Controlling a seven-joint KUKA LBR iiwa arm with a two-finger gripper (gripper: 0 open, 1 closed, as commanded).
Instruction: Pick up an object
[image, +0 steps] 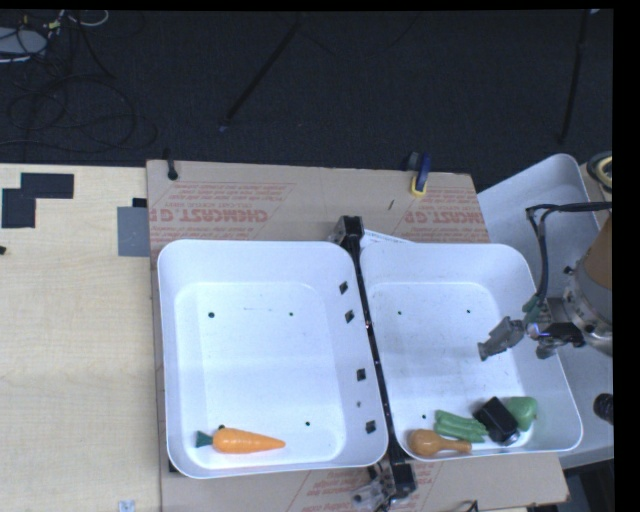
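Toys sit at the near edge of our two bins. We see an orange carrot (248, 440) in the left bin (185, 300). In the right bin (440, 270) lie a tan pear (437, 443), a green pepper (462, 425) and a black block (497, 418), close together. Farther back, our gripper (518, 338) hangs above the right bin, fingers spread apart, gripping nothing.

An orange carrot (248, 440) with a dark green stub lies flat in the left bin (180, 300), near its front-left corner, tip pointing right. In the right bin's (440, 262) front-right corner four things cluster: a tan pear-shaped piece (436, 443) against the front wall, a green pod (459, 426) just beside it, a black block (496, 419), tilted, and a light green piece (522, 408) touching the block.
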